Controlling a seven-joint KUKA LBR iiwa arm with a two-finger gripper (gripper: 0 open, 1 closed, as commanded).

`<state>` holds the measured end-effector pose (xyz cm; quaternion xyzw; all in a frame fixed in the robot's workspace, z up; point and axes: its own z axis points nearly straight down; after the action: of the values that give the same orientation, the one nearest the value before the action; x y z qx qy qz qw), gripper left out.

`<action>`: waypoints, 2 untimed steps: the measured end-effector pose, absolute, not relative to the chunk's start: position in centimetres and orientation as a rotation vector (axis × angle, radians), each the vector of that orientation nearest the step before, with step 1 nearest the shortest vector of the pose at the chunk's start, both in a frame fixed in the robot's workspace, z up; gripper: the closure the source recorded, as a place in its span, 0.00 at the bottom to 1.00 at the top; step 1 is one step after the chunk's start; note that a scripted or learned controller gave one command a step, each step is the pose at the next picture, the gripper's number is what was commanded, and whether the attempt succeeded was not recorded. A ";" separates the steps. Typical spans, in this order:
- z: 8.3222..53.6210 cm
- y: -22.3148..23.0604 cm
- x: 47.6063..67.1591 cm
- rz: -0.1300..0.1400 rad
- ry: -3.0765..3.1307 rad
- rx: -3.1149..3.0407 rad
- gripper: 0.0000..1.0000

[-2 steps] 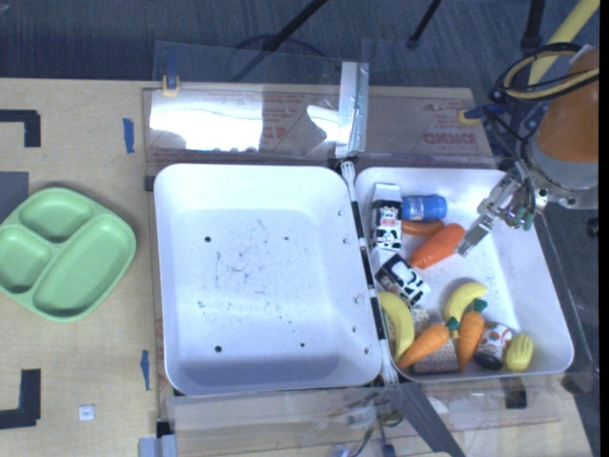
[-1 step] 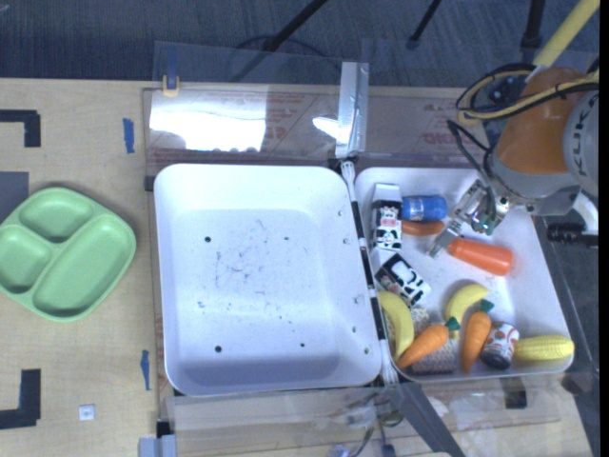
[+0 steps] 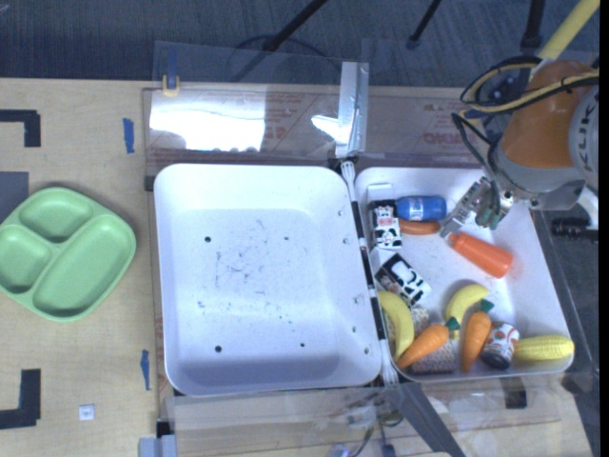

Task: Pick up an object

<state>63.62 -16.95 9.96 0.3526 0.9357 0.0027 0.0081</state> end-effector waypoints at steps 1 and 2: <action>18.8 -14.1 66.0 0.003 2.679 1.629 1.00; 18.8 -14.1 66.0 0.003 2.679 1.629 0.00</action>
<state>65.98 -14.09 18.78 0.5195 0.8545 0.0009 0.0030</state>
